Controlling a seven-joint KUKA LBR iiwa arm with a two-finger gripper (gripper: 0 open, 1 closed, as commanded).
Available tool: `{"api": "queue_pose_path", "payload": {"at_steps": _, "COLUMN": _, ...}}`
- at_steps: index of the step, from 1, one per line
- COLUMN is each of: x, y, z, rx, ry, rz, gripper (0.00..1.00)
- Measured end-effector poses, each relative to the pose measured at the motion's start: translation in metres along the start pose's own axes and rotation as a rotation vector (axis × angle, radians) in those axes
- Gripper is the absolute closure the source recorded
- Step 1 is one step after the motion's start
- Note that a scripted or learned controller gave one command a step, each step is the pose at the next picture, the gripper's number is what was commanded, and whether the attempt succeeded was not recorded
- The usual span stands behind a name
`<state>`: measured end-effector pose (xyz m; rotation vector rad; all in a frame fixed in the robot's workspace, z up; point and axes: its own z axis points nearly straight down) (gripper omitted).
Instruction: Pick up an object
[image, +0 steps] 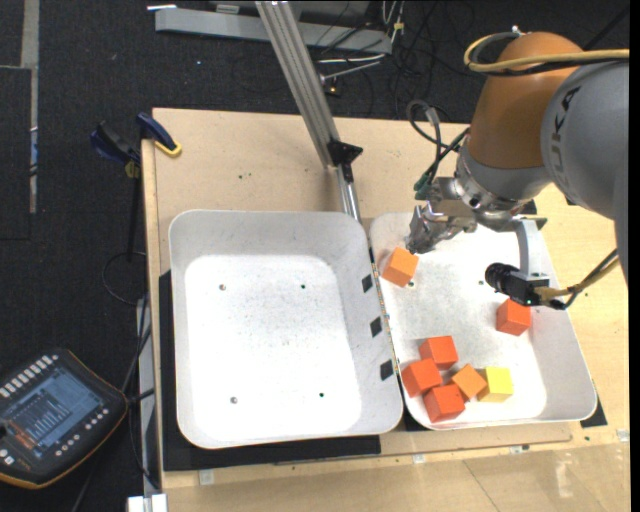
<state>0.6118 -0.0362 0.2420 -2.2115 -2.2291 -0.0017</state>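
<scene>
- The hand (428, 228) hangs over the far left part of the right bin (560, 350), below the grey arm (590, 120) with its orange band (520, 100); whether it is open or closed cannot be told from this view.
- A light orange block (400, 267) sits just below and to the left of the hand, tilted, close to or touching its tip; whether it is between the fingertips cannot be told. It lies at the left edge of the right bin, beside the wall shared with the left bin.
- An orange-red block (514, 317) lies alone toward the right side of the same bin, well apart from the hand, just near of a black fitting (505, 279) on the arm's cable.
- At the near end of the right bin there is a cluster: three orange-red blocks (430, 377), a light orange one (468, 381) touching them, and a yellow block (497, 382) just to its right.
- The left bin (200, 330) shows its speckled white floor.
- Both bins rest side by side on the wooden counter (250, 150).
- A slanted metal pole (305, 85) crosses the far part of the counter.
- A blue clamp (125, 140) grips the counter's far left corner.
- A teach pendant (50, 415) lies on the floor at near left.
</scene>
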Motion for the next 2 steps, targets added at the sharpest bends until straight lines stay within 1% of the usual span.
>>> {"api": "queue_pose_path", "payload": {"at_steps": 1, "x": 0.058, "y": -0.009, "z": 0.001, "rx": 0.001, "ry": 0.000, "rz": -0.002, "gripper": 1.00}}
{"api": "queue_pose_path", "payload": {"at_steps": 2, "x": 0.104, "y": -0.036, "z": -0.005, "rx": 0.002, "ry": 0.000, "rz": -0.001, "gripper": 1.00}}
